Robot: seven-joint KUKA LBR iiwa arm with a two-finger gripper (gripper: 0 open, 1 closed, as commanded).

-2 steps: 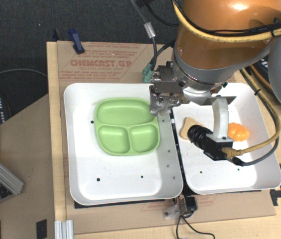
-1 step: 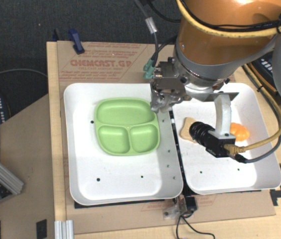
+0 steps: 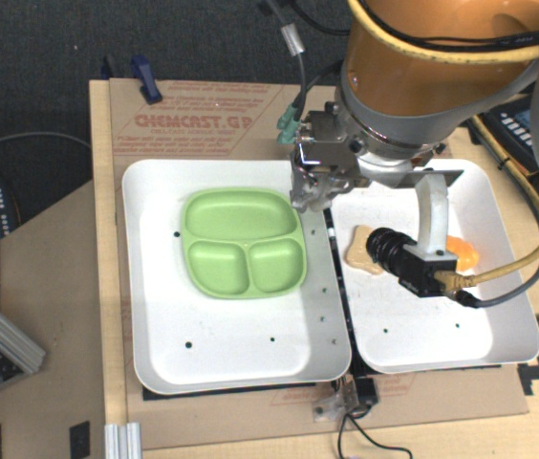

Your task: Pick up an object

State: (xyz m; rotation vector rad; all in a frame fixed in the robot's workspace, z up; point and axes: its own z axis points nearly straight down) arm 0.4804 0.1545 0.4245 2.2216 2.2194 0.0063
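Observation:
A tan, bread-like piece (image 3: 359,251) lies in the right bin (image 3: 413,342), near its left wall. An orange object (image 3: 463,252) lies further right in the same bin, partly hidden behind the robot's pale bracket. In the left bin (image 3: 222,342) rests a light green divided plate (image 3: 244,242) with three compartments. My gripper (image 3: 313,189) hangs below the big grey and orange wrist, over the ridge between the two bins and just above and left of the tan piece. Nothing shows between its tips.
The arm's bulk covers the back of the right bin. A cardboard sheet (image 3: 193,113) lies behind the bins, with a blue clip (image 3: 145,77) at its far edge. Cables run across the right side.

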